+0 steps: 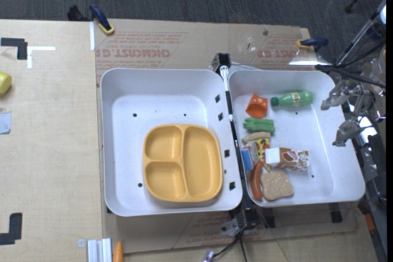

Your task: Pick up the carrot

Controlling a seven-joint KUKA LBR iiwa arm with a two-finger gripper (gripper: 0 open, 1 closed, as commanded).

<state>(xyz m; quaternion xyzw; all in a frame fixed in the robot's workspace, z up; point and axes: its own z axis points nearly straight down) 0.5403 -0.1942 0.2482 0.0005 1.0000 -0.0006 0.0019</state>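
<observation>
- Upper left corner of the right bin (pixel 325 187): the carrot (pixel 257 106), judged to be the short orange-red tapered piece lying on the bin floor close to the wall shared with the left bin (pixel 116 132).
- Long axis: roughly up-and-down the frame, narrow end toward the top and broad end toward the bottom. The piece is stubby, so this reading is not firm.
- Neighbours: a green vegetable piece (pixel 259 126) lies just below the carrot, near or touching it. A green bottle (pixel 292 99) lies just to its right on its side, cap end toward the carrot, with a small gap between.
- Further down the same side of the bin are a carton (pixel 288 158), a bread slice (pixel 276 185) and a sausage (pixel 256 181), all apart from the carrot.
- Left bin: a yellow divided plate (pixel 183 162), not involved.
- Gripper (pixel 342 115): at the right edge of the right bin, about level with the carrot in the frame. Among the cables and metalwork it cannot be told whether it is open or closed. Nothing is seen held.
- Governing relation: the carrot lies leftward from the gripper, across the width of the bin, with the bottle on that line.
- Judgement: the approach calls for a leftward move past the bottle and a closing direction across the carrot's narrow width; the bottle cap and the green piece are the likely obstructions.
</observation>
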